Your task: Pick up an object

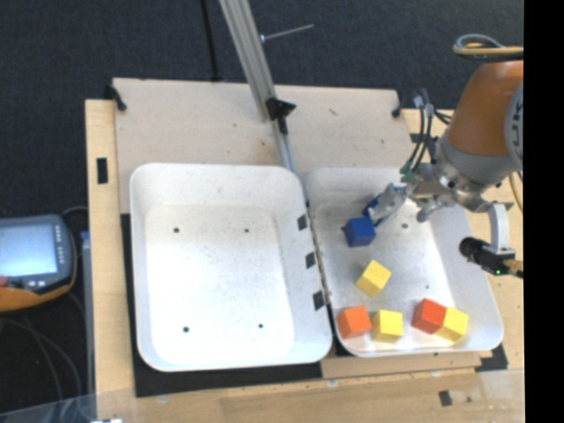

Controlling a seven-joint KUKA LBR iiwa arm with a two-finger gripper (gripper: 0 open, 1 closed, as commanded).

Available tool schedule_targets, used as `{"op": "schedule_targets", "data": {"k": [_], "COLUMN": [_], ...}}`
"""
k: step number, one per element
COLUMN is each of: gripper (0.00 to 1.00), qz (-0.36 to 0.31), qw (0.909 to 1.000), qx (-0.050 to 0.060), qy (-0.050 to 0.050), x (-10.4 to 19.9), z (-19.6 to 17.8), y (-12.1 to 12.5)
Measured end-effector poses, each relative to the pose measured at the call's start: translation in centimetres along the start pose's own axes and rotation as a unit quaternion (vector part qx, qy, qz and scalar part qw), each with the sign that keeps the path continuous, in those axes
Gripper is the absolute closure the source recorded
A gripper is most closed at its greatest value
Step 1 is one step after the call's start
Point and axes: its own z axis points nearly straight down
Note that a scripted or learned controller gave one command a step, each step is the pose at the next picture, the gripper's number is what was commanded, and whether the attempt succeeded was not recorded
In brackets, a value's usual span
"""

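Dark carpet surrounds a pale wooden bench that carries two shallow white bins side by side. Left bin: only its speckled white floor is on view. Right bin: six cubes noted.

A blue cube sits in the far half of the right bin, near the divide between the bins. The gripper is just beside it, on its far right side, angled down toward it. Contact between the two cannot be confirmed, and it cannot be told whether the gripper is open or closed. Nothing is seen held in it. The arm enters over the right bin's far right corner.

A yellow cube lies alone near the bin's middle, apart from the blue cube. Along the near wall stand four more in a row: an orange cube, a second yellow cube close beside it, then a red cube with a third yellow cube tight against its right side.

Surroundings: a metal rail slants across the far part of the bench and ends at a black clamp near the gap between the bins. It does not cross the cubes. A small screen unit sits off the bench at the left edge
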Motion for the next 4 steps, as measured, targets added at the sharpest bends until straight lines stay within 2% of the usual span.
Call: {"op": "schedule_targets", "data": {"k": [1, 2, 3, 4], "gripper": [0.00, 0.00, 0.00, 0.00], "qz": [0.002, 0.001, -0.002, 0.000], "qw": [1.0000, 1.0000, 1.0000, 1.0000], "qx": [0.003, -0.003, -0.002, 0.004], "qy": [-0.001, -0.001, -0.001, 0.000], "x": [-4.7, -4.6, -7.1, -7.2], "z": [7.3, -0.2, 1.0, 7.7], "y": [0.7, -1.4, 4.0, 3.0]}}
